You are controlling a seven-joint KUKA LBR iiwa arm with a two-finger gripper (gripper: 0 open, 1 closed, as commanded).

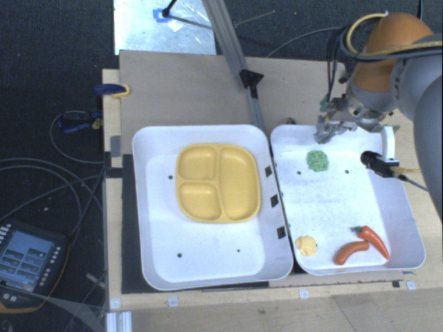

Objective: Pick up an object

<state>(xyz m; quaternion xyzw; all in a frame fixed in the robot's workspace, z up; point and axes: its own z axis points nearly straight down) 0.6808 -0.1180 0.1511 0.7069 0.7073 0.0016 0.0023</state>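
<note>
A green broccoli-like piece (318,160) lies in the upper part of the right bin (387,206). Near that bin's front edge sit a small yellow lump (306,245), an orange-brown sausage (351,252) and an orange-red carrot or pepper (374,241). My gripper (325,133) hangs over the right bin's back edge, just above and slightly right of the green piece, with nothing seen between its fingers.
The left bin (152,206) holds a yellow divided plate (218,182). A grey pole (228,40) slants down to the gap between the bins. A black and white part (379,159) juts over the right bin's right side. Cables lie left of the bench.
</note>
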